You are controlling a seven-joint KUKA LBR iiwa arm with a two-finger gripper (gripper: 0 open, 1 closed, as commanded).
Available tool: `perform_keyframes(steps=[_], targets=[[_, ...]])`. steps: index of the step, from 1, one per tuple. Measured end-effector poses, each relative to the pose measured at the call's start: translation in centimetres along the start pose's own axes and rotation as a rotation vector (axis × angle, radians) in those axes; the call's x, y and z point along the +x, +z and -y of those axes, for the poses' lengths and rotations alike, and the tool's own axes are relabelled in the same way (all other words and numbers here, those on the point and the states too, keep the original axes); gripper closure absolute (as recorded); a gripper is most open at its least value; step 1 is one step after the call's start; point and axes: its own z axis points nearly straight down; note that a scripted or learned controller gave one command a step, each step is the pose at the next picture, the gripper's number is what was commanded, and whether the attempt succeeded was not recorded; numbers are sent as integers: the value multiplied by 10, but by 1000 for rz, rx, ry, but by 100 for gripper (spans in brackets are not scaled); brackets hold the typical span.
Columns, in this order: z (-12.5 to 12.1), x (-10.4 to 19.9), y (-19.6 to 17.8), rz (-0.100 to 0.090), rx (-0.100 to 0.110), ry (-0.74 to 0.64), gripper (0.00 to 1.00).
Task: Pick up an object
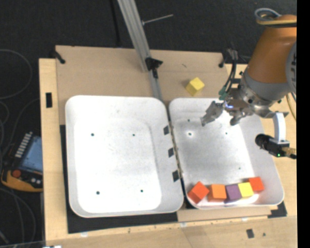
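I see gripper [223, 117] over far part of right bin [217, 154], fingers spread, nothing between them. Row of cubes along near wall: red-orange cube [199, 191] at left end most exposed. Looks light, rigid, smooth; I'd pinch flat opposite faces. Yellow cube [195, 86] lies on bench beyond bins.

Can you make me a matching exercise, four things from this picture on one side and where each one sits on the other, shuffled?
Things:
1. yellow cube
2. purple block
3. gripper
4. handheld controller

Places:
A. in the row along the right bin's near edge
B. left of the bench, among cables
C. on the bare board behind the bins
D. above the right bin's far part

Pairs: 1-C, 2-A, 3-D, 4-B
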Motion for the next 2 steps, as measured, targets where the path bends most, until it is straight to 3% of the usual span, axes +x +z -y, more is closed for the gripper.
perform_keyframes(steps=[1, 2], targets=[[7, -58, -73, 5, -7, 1, 0], [24, -14, 34, -2, 9, -8, 0]])
